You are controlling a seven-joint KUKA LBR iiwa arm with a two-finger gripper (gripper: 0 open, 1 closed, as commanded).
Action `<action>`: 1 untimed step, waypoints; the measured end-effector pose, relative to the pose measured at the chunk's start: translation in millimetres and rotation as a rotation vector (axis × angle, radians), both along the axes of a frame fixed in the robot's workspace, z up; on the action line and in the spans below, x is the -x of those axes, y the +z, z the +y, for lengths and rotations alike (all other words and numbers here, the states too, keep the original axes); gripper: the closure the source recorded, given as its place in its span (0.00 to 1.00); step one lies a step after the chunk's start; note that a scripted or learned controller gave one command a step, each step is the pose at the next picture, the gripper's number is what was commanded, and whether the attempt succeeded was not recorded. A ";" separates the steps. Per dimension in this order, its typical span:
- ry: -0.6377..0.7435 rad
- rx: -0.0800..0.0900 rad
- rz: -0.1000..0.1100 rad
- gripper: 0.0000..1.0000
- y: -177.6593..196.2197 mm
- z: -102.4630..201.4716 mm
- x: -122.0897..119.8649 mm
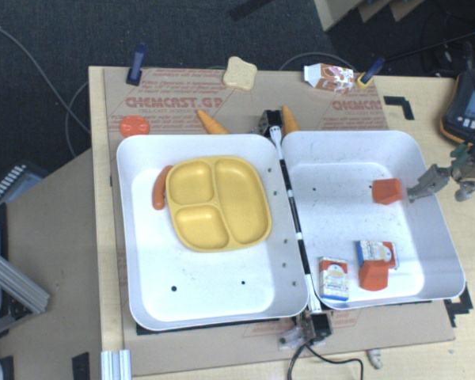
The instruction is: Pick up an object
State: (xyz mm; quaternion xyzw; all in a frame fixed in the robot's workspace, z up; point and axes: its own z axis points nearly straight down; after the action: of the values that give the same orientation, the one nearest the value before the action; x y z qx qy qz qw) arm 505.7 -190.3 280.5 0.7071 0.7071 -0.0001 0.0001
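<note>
Currently, the gripper (pixel 418 190) sits at the right rim of the right bin (pixel 344 153), entering from the view's right edge. Whether it is apart or together cannot be told at this resolution. An orange block (pixel 387 191) lies on the bin floor just beside the gripper tip, on its left; contact between the two cannot be confirmed, and nothing is visibly clamped.

Right bin contents, near edge: a small carton (pixel 334 279) with a red and white label lies at the lower left. A second small carton (pixel 377 252) lies to its right, touching a red block (pixel 373 276) just below it.

Left bin (pixel 206 303) contents: a yellow divided plate (pixel 218 203) with three compartments lies in the upper half. A red sausage-shaped item (pixel 159 188) lies against the plate's left edge.

Bench surface beyond the bins: a slice of toy bread (pixel 240 73), a crumpled carton (pixel 329 77), an orange carrot-shaped item (pixel 211 123), and an orange disc (pixel 134 126).
</note>
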 end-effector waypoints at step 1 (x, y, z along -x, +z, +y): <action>0.001 -0.001 0.002 0.00 -73.6 -9.9 -51.0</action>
State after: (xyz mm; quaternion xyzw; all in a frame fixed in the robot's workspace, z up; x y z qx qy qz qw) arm 556.8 -200.2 206.9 0.7069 0.7073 -0.0004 -0.0012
